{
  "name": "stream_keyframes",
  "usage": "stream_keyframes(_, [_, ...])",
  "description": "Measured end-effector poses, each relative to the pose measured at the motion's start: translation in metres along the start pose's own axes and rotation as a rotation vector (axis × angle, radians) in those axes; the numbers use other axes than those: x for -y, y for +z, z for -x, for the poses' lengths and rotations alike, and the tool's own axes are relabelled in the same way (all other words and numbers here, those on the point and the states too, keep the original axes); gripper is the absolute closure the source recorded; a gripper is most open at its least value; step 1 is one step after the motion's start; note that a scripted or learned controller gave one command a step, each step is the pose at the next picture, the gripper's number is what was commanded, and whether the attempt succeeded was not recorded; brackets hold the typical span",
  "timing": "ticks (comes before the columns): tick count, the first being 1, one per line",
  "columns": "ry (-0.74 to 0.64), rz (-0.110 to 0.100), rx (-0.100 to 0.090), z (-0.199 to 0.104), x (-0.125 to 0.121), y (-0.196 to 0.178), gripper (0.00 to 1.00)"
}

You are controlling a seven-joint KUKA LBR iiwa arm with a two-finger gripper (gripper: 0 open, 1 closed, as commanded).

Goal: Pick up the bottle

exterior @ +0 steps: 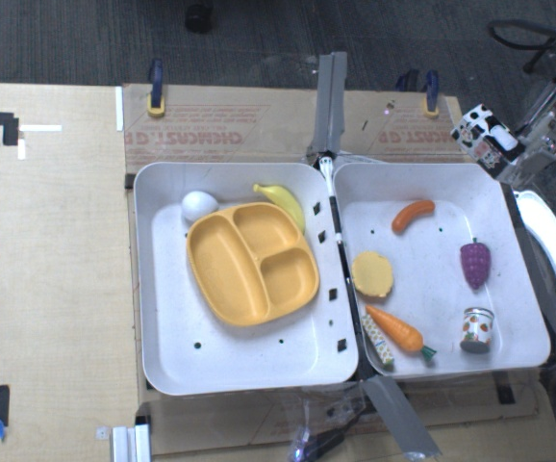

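A yellow plate filled the left bin. In the right bin, the small bottle stood upright near the front right corner, below the purple grapes. The gripper hung at the far right edge, above and beyond the bottle (too cluttered and cut off to tell how it was set).

A yellow-orange divided plate is seen in the white left bin, with a yellow banana at its 1 o'clock and a white egg at 11. In the right bin, an orange sausage, purple grapes, an orange carrot with a green tip and a small white bottle with a red-and-green print can be made out.
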State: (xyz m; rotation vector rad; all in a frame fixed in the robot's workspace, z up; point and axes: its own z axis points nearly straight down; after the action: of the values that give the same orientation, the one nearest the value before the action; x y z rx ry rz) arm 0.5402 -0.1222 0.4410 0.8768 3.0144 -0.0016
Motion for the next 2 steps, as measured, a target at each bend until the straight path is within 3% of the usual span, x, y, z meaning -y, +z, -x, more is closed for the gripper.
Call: stream_keyframes(2, [0.000, 0.000, 0.006, 0.0032, -0.0012, -0.0176, 1.00])
